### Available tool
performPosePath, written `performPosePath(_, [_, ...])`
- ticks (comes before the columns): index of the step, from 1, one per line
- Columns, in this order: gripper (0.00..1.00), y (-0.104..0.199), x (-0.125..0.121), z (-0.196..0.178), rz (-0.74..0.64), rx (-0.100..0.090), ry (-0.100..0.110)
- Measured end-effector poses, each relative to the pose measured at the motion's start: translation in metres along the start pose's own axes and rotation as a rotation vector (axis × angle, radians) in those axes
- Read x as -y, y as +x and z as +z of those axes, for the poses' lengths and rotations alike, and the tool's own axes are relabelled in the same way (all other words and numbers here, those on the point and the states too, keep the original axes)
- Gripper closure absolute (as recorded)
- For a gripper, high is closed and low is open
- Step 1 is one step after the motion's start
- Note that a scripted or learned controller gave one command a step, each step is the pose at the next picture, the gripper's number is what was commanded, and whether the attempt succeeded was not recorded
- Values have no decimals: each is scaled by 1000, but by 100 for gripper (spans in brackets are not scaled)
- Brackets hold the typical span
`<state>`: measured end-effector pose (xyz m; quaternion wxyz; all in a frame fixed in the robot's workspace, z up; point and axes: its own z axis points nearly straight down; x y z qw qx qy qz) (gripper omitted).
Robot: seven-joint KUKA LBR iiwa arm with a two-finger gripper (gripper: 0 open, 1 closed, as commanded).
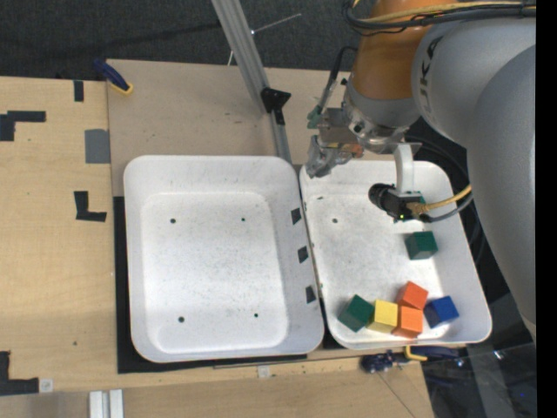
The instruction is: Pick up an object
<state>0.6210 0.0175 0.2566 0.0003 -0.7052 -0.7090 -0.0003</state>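
Several small cubes lie in the right bin (357, 242). A dark green cube (421, 245) sits alone near the bin's right side. Along the front edge cluster a green cube (356, 312), a yellow cube (385, 313), two orange cubes (414, 295) and a blue cube (442, 310). My gripper (320, 160) hangs over the far left corner of the right bin, well away from all the cubes, with nothing seen in it. The grey arm with its orange band (392, 33) reaches in from the upper right.
The left bin (209, 251) lies beside the right one. A slanted metal bar (248, 50) runs down to the bins' shared far corner, close to my gripper. A black cable fitting (392, 200) hangs over the right bin. A blue-yellow clamp (113, 75) sits far left.
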Motion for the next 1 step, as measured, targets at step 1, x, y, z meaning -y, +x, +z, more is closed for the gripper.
performPosePath(1, [100, 45, -13, 15, 0, 1, 2])
